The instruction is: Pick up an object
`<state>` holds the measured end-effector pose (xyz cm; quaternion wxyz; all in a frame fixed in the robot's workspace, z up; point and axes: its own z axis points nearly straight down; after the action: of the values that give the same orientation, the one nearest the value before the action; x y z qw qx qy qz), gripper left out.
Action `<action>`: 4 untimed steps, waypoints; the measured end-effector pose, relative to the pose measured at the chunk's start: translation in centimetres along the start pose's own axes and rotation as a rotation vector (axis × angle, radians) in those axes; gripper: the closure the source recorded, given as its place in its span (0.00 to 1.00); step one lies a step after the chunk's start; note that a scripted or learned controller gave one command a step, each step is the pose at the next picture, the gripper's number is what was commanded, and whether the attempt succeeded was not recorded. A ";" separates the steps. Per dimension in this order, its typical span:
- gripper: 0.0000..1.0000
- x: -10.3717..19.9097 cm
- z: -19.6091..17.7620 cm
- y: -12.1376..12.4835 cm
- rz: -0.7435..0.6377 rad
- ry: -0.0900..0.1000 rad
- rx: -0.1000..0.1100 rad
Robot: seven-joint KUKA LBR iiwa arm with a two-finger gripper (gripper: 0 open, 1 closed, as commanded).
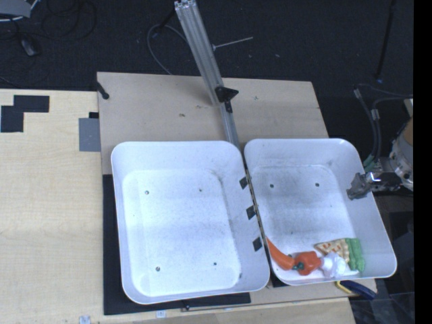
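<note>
Right bin (297, 155): toys (317, 258) heaped in its near corner, an orange piece lying along the left wall. Hand (359, 184) at the right rim, above nothing; toys lie nearward and left of it. Its state: cannot tell.

The worktop (169, 106) is a pale wooden board. Two shallow white bins sit on it side by side and touching. The left bin (121, 201) takes the landmark role here. The right bin (297, 150) lies just beside it, joined by small black clips (251, 212) along the shared edge. A dark mat (108, 248), perhaps rubber, shows beneath the left bin's outer and near edges. A slanted metal rail (202, 52) rises from the worktop behind the left bin's far corner.
</note>
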<state>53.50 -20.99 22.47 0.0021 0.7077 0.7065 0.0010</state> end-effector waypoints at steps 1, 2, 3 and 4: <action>1.00 -0.1 -1.2 0.0 -0.001 0.001 0.004; 1.00 4.9 0.0 1.9 -0.005 0.003 0.005; 1.00 10.1 0.9 3.5 -0.005 0.003 0.006; 1.00 14.4 -0.1 5.2 -0.005 0.002 0.004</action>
<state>58.76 -6.65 22.62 0.0001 0.7061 0.7082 0.0001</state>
